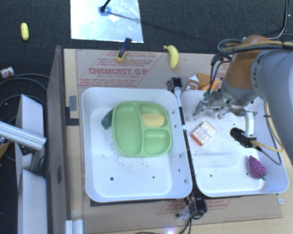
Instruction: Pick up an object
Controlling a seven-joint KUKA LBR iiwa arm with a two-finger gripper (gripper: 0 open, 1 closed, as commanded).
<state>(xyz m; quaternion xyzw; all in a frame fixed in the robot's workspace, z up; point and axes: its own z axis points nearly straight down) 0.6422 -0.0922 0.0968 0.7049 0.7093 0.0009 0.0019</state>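
1. Fingers: you cannot tell whether the gripper (201, 110) is spread or closed; it hovers over the right bin's (234, 179) far left corner.
2. Your nearest object, the orange-and-white packet (203, 133), lies just below it.
3. You'll see the purple fruit (256, 166) near the right rim.

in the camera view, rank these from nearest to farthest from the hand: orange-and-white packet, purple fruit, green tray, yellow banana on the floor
1. orange-and-white packet: right bin, just below the hand.
2. purple fruit: right bin's lower right corner.
3. green tray: left bin, across the divider.
4. yellow banana on the floor: dark floor, far upper left.
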